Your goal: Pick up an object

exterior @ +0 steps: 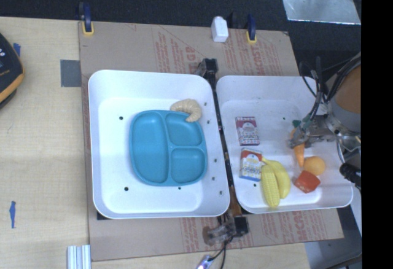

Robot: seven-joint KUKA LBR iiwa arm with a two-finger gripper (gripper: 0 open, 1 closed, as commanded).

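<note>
Over the right bin's outer side: my gripper point(299, 137) hangs low, at the end of my arm point(345, 97), which comes in from the view's right.
Jaws: a dark tangle of cables and metal hides them, so I cannot tell whether they are open or closed, or whether anything sits between them.
Orange stub point(299, 154): a small carrot-like piece just below my jaws in the view, so close that I cannot tell if it touches them.
Orange fruit point(315, 165): round, near my jaws, just past the stub and a little toward the view's right.
Red piece point(307, 182): further down from my jaws, touching the orange fruit's lower side.
Banana point(281, 175): below my jaws and toward the view's left, lying lengthwise.
Corn cob point(269, 188): pressed against the banana's far side from me.
Lower packet point(251, 164): white with red print, beyond the banana, its corner under the corn cob's tip.
Upper packet point(247, 131): red and white, level with my jaws, well off toward the view's left.
Right bin point(270, 81): white and shallow, holding everything listed above.
Left bin point(104, 139): well apart from my jaws, across the divide.
Blue plate point(153, 151): three compartments, flat in the left bin.
Croissant point(188, 109): tan, curled on the blue plate's upper rim, on the side nearer me.
</note>
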